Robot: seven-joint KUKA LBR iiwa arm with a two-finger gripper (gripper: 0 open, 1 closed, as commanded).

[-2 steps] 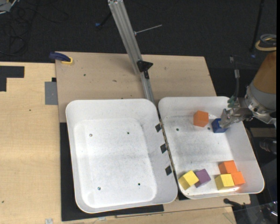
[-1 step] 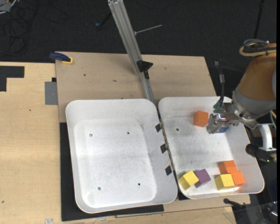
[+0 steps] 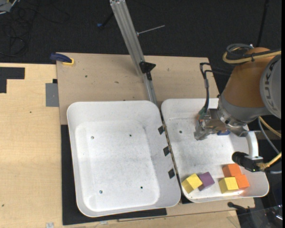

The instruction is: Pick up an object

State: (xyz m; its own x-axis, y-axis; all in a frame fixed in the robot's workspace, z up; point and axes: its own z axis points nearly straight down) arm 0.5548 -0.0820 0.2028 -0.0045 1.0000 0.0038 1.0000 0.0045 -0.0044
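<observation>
Several small blocks lie at the near end of the right bin (image 3: 180,115): a yellow block (image 3: 192,182) touching a purple block (image 3: 206,179), and further right an orange block (image 3: 236,173) with a second yellow block (image 3: 229,185) against it. My gripper (image 3: 202,129) hangs over the middle of the right bin, well behind the blocks and apart from them. Nothing shows between its fingers.
The left bin (image 3: 75,115) sits beside the right one, with black clips along the shared rims. A slanted aluminium bar (image 3: 131,39) rises from behind the bins. A black and yellow cable fitting (image 3: 249,162) hangs by the orange block.
</observation>
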